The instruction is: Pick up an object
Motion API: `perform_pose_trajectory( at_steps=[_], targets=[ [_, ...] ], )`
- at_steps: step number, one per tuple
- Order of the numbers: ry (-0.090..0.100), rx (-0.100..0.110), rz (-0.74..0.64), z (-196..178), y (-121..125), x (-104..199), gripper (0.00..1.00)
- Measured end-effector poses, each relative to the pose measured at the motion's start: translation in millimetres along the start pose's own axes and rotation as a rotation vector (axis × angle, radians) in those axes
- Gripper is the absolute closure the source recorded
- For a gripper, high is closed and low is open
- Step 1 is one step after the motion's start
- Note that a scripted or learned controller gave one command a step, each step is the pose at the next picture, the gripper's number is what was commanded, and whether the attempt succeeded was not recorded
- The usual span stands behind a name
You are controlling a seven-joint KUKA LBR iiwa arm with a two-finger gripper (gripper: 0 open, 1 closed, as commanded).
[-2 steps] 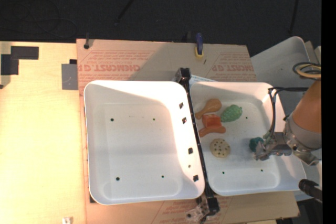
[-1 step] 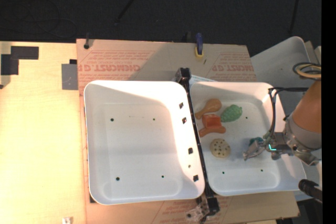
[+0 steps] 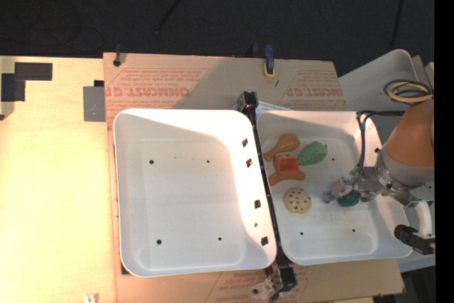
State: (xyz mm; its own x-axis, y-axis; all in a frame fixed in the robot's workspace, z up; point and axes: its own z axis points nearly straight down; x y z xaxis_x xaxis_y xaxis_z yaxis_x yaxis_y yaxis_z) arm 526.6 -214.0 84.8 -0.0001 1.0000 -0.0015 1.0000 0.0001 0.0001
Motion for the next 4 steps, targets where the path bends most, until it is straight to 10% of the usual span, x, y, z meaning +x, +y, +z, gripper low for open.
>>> perform_pose_trajectory(
  at_steps=[1, 2, 3, 4],
  targets=[
    [0.003, 0.0, -0.005, -3, 31, 67, 0.0],
    [0.002, 0.003, -0.001, -13, 30, 63, 1.0],
    [0.002, 0.003, -0.001, -13, 29, 63, 0.0],
    [0.001, -0.005, -0.002, -122, 47, 79, 0.0]
  ],
)
